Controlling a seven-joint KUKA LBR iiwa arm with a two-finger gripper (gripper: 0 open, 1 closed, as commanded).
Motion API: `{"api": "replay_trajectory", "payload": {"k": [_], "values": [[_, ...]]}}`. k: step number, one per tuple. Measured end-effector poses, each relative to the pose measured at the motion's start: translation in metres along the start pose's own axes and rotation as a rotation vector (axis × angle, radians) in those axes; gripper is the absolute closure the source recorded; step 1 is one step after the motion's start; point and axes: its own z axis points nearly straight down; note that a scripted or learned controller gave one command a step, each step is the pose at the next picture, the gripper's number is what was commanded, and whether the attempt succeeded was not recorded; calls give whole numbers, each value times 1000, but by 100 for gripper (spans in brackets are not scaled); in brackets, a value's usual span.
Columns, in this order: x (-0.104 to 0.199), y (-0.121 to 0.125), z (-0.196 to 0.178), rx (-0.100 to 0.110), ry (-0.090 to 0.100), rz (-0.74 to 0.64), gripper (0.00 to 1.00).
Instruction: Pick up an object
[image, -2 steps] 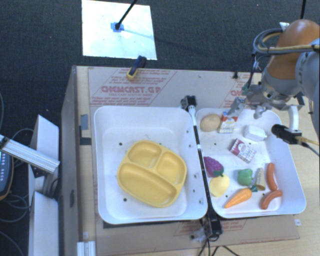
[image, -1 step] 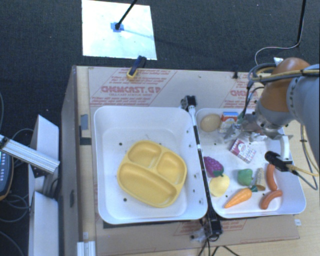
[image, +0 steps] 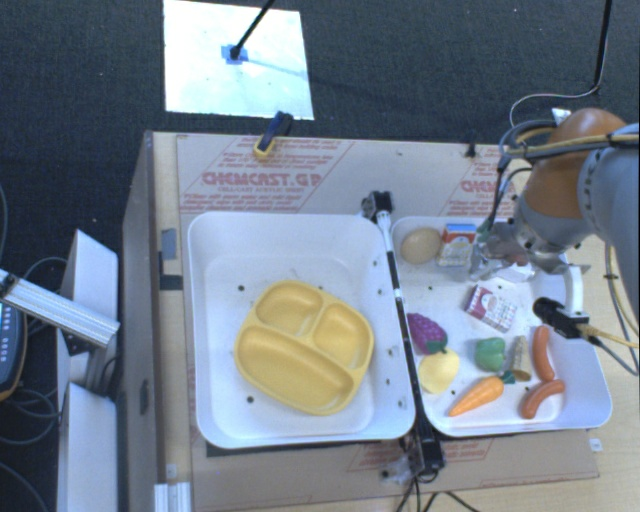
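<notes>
White plastic forms both shallow bins on the bench. Left bin (image: 215, 330): contains one yellow divided tray (image: 303, 346), three compartments, lying flat and slightly turned, roughly central. Right bin (image: 600, 400): contains an assortment of toy food items.

Contents of right bin, as observed: a beige egg-shaped item (image: 421, 245) at the far left corner; a small red-and-white carton (image: 457, 244) just beside it; a second small carton with a red-and-white label (image: 491, 307) lying flat near the middle; a purple grape bunch (image: 427, 331) against the left wall, with a pale yellow fruit (image: 439, 371) just in front of it; a green pepper (image: 490, 353) near the centre; an orange carrot (image: 476, 395) lying at a slant at the near edge; two orange-red sausages, one (image: 543, 352) upright in view and one (image: 542, 397) angled near the front right.

Grey arm (image: 600, 190) enters from the right, over the far part of the right bin. Gripper (image: 486, 256) sits low at the far side of that bin, just beside the red-and-white carton and beyond the flat-lying carton. Finger spacing cannot be determined; no item is seen between the fingers. All listed objects rest on the bin floor.
</notes>
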Motion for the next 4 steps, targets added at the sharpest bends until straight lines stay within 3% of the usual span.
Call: {"api": "replay_trajectory", "payload": {"k": [1,2,3,4], "values": [[1,-41,-54,2,0,2,100],[1,-41,-53,3,1,2,0],[4,-51,14,-6,-4,2,0],[18,30,19,6,0,-1,0]]}}
